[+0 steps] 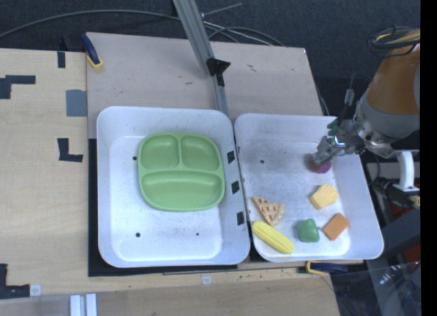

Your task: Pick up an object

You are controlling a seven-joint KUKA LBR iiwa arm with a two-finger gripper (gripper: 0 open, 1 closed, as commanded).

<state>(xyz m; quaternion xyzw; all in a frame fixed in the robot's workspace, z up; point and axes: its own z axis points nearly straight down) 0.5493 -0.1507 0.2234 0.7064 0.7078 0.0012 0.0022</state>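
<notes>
Purple small rounded toy piece (321,166) is sitting under the end effector (325,153), finger state unclear; nothing is lifting yet, so grasp and raise are remaining.

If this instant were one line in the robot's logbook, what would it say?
stage: reaching | gripper: low over purple object, right bin | grasp: unconfirmed | green plate: left bin

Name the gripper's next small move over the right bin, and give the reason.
Probably a short straight descent: the gripper sits directly over a small purple object in the right bin, which lies apart from the other toy foods, and no grasp is visible yet.
</notes>
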